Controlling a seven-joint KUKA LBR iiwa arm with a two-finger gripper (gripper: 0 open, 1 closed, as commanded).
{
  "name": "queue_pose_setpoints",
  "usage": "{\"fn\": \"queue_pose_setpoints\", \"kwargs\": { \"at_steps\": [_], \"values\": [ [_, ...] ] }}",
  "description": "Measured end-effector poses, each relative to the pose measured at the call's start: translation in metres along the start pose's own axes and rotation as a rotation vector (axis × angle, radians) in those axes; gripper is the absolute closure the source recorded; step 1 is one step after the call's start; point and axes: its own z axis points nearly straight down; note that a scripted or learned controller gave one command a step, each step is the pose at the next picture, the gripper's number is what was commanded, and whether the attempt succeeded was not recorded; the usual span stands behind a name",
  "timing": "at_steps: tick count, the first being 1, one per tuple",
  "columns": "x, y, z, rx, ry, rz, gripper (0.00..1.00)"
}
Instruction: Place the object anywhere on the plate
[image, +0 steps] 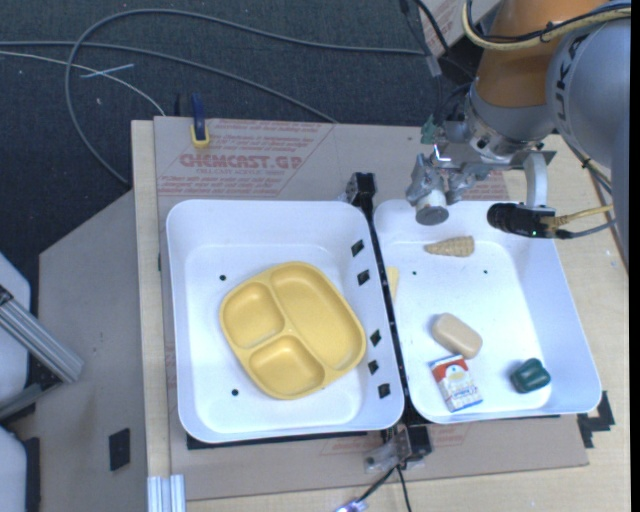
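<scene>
Red-and-white carton lies far from claw, whose grip I cannot tell

A robotics lab: a KUKA arm reaches over two white bins clamped to a cardboard-covered bench, with loose cables across dark carpet.

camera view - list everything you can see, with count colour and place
bins: 2, white, side by side on the bench
plate: 1, yellow, three compartments, in the left bin
cone: 1, tan, far end of the right bin
soap bar: 1, beige, middle of the right bin
carton: 1, red and white, near edge of the right bin
green object: 1, near right corner of the right bin
gripper: 1, grey, above the right bin's far edge
</scene>
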Motion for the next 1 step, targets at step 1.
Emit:
{"fn": "queue_pose_setpoints", "kwargs": {
  "at_steps": [1],
  "values": [
    [0.0566, -0.0012, 0.0144, 0.001, 0.000, 0.000, 1.00]
  ]
}}
